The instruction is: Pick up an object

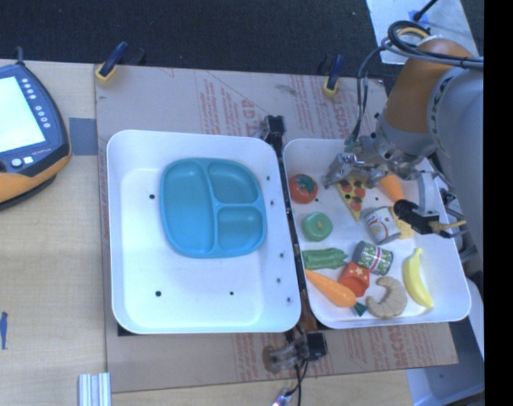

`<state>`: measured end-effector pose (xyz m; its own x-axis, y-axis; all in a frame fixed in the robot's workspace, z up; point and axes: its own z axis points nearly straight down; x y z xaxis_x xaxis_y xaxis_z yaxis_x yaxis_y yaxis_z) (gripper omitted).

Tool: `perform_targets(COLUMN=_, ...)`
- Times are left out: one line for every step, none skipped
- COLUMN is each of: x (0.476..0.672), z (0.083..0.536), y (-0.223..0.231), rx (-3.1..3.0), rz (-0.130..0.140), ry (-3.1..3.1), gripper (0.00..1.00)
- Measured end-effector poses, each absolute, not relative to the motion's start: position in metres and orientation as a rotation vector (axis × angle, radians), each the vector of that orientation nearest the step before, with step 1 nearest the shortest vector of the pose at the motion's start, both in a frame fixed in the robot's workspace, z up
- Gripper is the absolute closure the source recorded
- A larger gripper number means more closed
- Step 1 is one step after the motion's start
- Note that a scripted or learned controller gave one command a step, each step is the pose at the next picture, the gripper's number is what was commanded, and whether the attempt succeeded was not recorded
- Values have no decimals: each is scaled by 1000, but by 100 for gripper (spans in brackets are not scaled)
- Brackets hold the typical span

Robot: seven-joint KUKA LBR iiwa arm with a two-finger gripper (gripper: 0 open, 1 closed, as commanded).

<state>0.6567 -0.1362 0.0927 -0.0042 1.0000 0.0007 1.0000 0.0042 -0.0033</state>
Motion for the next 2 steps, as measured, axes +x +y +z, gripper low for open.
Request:
perform_targets(x=658, z=106, y=-137, rx=-2213, rz=4, ry=-2228, gripper=100)
perform_targets(x=658, z=106, y=-137, rx=-2212, rz=4, ry=-2228, gripper=0)
